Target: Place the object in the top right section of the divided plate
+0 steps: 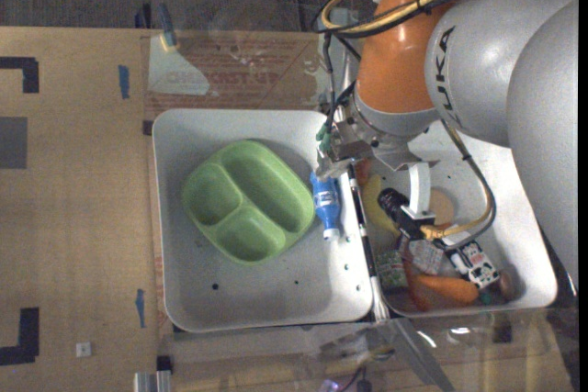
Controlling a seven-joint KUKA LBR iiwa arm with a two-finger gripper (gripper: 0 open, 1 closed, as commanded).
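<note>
Gripper [334, 162] sits at the centre of the frame, over the wall where the two bins meet, with the grey arm and its orange band coming in from the upper right. From this angle I cannot tell whether it is wide, narrow or clasping anything.

Just below it is a small blue bottle [324, 203]. It has a bright blue body and a pale, whitish lower end, and stands roughly upright in the frame. It lies in the left bin [266, 289] against that bin's right wall, and its upper end reaches up to the gripper.

The bottle is just beside the right rim of the green divided plate [276, 172], outside it. The plate has three sections and is tilted diagonally in the bin's upper half.

The right bin [501, 197] holds a clutter of things in its lower part. Among them are an orange carrot-like piece [443, 290], a yellow item [372, 196] and a tan round thing [443, 207].
</note>
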